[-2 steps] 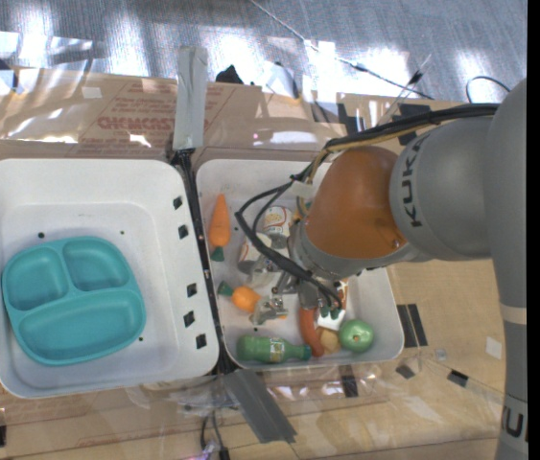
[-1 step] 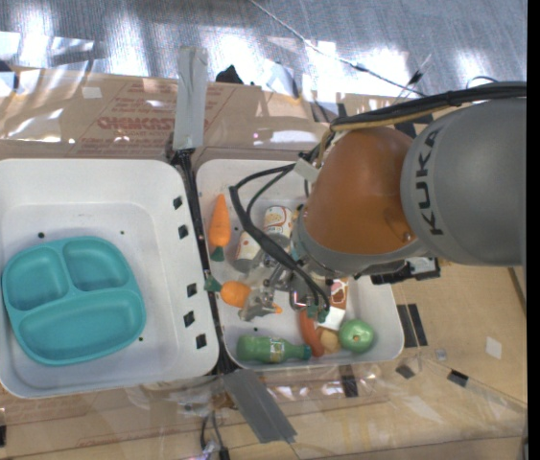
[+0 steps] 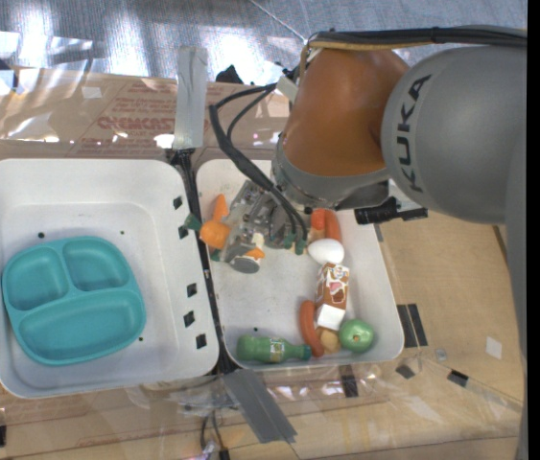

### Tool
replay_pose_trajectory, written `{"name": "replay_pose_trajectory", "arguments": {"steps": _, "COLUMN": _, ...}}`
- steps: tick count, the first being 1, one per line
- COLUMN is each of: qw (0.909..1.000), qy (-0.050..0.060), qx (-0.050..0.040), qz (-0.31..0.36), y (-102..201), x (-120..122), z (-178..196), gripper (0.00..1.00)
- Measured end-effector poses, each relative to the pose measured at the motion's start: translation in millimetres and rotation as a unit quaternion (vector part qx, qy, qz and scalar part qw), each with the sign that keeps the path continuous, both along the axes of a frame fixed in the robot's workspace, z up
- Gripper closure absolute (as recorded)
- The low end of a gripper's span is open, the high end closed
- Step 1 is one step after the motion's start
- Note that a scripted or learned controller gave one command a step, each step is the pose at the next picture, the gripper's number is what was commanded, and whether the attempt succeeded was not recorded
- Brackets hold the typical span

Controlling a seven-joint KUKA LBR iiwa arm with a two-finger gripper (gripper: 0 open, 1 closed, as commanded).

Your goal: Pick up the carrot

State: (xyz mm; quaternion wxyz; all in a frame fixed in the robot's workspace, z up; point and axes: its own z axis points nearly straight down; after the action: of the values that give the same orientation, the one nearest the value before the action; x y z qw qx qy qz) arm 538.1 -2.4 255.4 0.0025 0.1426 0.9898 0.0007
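in the right bin point(image 3: 279, 305), near its far left corner, the end effector point(image 3: 247, 241) hangs low over the white floor, reaching down from the grey arm point(image 3: 461, 132) with its orange band point(image 3: 341, 103); whether it is clenched or released cannot be told from this angle. the carrot point(image 3: 216, 228) lies just beside the end effector on its left, close to the bin's left wall, with a thin orange part pointing toward the far edge and a rounder orange part nearer the metal; whether the two actually touch is unclear. a second small orange bit shows right against the end effector's tip. toward the bin's right wall sit a white egg point(image 3: 325, 251), an orange-red piece point(image 3: 327, 224) just behind it, and a printed carton point(image 3: 333, 287) in front of it. along the near edge lie a green bottle point(image 3: 271, 350), a red sausage-like piece point(image 3: 309, 326) and a green apple point(image 3: 356, 334) in the near right corner. the left bin point(image 3: 20, 190) carries a teal divided plate point(image 3: 75, 299), resting toward its near left corner. both bins rest side by side on the table point(image 3: 461, 286).
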Motion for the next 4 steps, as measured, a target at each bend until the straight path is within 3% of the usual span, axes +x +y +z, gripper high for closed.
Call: {"name": "replay_pose_trajectory", "arguments": {"steps": 4, "qw": 0.9998, "qy": 0.000, "qx": -0.0022, "qz": 0.019, "y": 6.9, "x": 2.9, "z": 39.0, "gripper": 1.00}}
